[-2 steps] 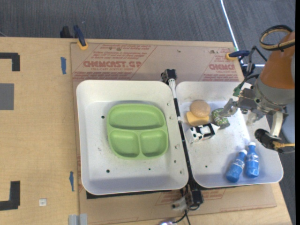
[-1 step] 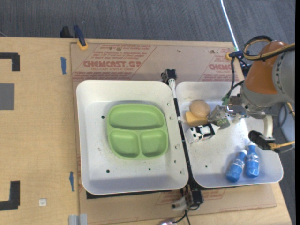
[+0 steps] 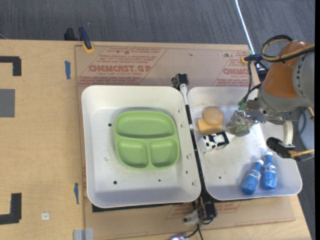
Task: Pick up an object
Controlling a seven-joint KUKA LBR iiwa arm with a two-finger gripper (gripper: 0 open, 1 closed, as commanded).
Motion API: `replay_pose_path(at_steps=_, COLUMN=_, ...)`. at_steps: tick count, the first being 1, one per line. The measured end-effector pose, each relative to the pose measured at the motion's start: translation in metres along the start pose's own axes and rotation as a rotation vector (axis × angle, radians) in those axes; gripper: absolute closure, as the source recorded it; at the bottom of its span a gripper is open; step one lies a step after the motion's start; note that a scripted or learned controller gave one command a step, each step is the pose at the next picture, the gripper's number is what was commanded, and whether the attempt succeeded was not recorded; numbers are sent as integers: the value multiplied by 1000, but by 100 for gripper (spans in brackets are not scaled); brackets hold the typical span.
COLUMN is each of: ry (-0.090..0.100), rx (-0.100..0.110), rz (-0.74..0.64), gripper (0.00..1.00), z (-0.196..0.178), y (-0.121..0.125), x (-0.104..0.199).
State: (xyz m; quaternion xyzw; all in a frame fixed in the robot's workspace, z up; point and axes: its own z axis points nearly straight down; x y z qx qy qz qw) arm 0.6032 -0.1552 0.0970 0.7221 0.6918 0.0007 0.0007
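My arm comes in from three o'clock, the orange-banded wrist above the right shallow white bin (image 3: 295, 181). The two-finger gripper (image 3: 241, 124) is down in that bin's upper middle, low over the floor. Something greyish sits at the fingertips, but from this slanted overhead view I can't separate fingers from object, so I cannot tell how wide the claw is or whether it has hold of anything.

Candidates for the pick, all in the right bin:
- round tan ball-like object (image 3: 213, 115), at about nine o'clock from the gripper, near it
- yellow-orange block (image 3: 210, 126), touching the tan piece's lower edge
- small black-and-white patterned toy (image 3: 215, 141), at seven o'clock from the gripper, just below the block
- pair of blue plastic bottles with white caps (image 3: 260, 174), at five o'clock, well apart, lying side by side near the bin's front rim

The left shallow white bin (image 3: 95, 134) holds a green three-compartment plastic tray (image 3: 147, 139), sitting centred, nothing in its wells.

My read: the gripper is low because the program is attempting a grasp at the cluster's right edge. Crowding there is the risk; the fingers could nudge the tan piece instead of closing cleanly.
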Motion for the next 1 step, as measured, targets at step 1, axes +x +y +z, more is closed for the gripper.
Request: replay_pose_path(at_steps=1, ry=0, rx=1, rz=199, gripper=100, z=-109, y=-22, x=56)
